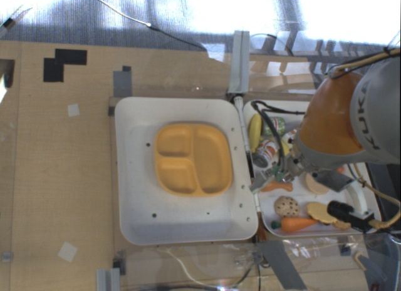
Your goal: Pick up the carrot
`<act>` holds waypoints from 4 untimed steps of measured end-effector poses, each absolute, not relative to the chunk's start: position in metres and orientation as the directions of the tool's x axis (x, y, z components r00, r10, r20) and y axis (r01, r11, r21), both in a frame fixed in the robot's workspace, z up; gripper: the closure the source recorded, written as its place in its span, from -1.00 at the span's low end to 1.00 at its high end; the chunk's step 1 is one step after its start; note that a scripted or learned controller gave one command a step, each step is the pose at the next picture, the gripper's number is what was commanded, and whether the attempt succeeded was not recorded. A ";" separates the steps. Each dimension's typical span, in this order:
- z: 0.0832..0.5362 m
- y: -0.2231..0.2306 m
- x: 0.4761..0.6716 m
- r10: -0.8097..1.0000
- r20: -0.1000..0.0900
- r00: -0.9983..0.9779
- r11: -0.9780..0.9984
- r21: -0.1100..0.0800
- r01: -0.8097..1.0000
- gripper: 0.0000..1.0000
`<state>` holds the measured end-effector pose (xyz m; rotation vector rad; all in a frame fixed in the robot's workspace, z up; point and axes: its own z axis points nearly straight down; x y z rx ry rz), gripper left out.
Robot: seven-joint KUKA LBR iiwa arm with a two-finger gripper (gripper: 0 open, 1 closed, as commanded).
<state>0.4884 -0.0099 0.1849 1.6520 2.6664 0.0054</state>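
The carrot (298, 223) lies in the right bin (270, 226) near its front wall, long axis roughly left-right, the pointed end toward the cracker (321, 212). It sits below and slightly right of the gripper (276, 172) in the camera view, apart from it, with a speckled ball (286, 206) between them. A second slim orange piece (276, 187) lies just beside the gripper. Gripper opening: cannot be determined; nothing is visibly held. The yellow divided plate (193, 159) rests in the left bin (135, 177).
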 end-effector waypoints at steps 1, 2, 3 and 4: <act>0.185 0.029 0.488 0.937 0.000 -0.348 0.348 0.005 0.937 -1.00; 0.185 0.073 0.487 0.972 0.001 -0.236 0.236 0.003 0.972 -1.00; 0.184 0.059 0.509 0.988 0.000 -0.157 0.157 0.003 0.988 -1.00; 0.149 0.095 0.503 1.000 -0.014 0.025 -0.024 0.060 0.998 -1.00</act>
